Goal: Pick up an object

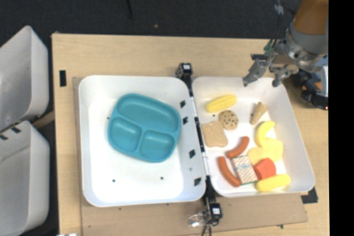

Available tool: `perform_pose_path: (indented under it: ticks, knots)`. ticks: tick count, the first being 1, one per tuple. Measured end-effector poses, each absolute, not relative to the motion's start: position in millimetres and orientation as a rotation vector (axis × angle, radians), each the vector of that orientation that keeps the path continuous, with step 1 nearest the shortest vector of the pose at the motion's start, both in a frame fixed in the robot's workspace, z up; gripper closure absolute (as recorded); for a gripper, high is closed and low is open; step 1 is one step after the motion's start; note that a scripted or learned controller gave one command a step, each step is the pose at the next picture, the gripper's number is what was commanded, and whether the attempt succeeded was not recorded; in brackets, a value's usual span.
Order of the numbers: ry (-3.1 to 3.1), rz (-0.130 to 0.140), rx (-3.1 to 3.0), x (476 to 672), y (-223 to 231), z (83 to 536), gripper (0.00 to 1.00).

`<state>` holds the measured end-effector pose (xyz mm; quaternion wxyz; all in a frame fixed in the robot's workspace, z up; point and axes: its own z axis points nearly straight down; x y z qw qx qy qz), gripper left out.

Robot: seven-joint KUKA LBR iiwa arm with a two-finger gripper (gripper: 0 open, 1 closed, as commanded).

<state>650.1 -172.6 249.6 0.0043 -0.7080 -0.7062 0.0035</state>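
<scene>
Yellow banana point(273, 182) jammed against the orange block point(265, 167) and sausage point(228, 171) up front. Jaws point(263, 74) spread open, holding nothing, hovering over the right bin's point(296, 135) back rim. Could easily clip that rim or snag two pieces at once.

No writing can be read anywhere. The small printed packet point(244, 169) in the right bin point(296, 135), at the lower right of the frame, bears a speckled pattern (orange and pale marks), too blurred to read.
</scene>
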Motion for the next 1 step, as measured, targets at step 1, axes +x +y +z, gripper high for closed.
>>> perform_pose_path:
  ticks: [1]
  knots:
    - [-2.223,-0.002,-2.223,652.4,-172.3,257.9,0.00]
